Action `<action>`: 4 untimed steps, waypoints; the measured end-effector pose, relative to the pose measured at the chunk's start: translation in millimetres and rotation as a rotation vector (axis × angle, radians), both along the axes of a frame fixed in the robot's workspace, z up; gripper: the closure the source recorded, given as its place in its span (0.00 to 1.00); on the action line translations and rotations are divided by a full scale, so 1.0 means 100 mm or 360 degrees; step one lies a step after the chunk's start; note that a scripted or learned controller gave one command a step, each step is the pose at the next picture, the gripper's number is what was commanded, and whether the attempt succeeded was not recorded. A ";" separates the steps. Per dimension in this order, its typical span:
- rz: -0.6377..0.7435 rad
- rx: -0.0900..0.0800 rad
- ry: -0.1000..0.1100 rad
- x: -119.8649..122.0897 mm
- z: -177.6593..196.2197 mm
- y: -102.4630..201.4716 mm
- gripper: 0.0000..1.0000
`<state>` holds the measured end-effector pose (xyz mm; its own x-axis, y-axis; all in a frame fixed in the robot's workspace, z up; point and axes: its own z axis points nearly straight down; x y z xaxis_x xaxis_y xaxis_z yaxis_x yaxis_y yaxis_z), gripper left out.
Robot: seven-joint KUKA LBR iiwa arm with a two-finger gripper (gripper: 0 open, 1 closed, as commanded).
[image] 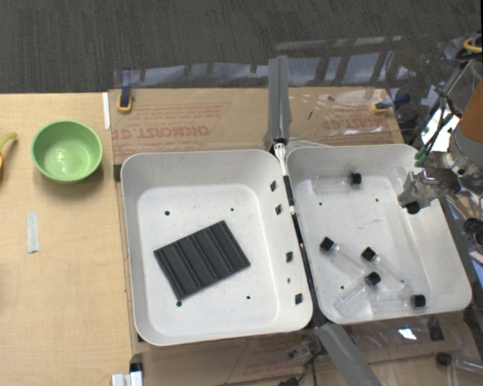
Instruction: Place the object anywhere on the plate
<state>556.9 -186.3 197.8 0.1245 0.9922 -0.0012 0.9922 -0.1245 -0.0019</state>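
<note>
I see a ribbed dark plate (202, 259) lying flat in the left bin (143, 232); clear, black-capped vials (344, 256) lie in the right bin (448, 251). My gripper (414, 201) hangs at its right rim.

The arm (470, 130) reaches in from the right, its gripper (412, 198) hanging low, pointed down-left.

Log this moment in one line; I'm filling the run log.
pincer: over right bin edge | vials: in right bin | ridged plate: left bin

Overhead slanted view (fixed), both bins (139, 233)
</note>
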 end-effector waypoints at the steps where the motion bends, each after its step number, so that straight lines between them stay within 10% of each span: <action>1: 0.0414 0.0003 0.0003 -0.48 -0.29 0.74 1.00; 4: 0.1351 0.0002 0.0002 -0.79 0.15 2.91 1.00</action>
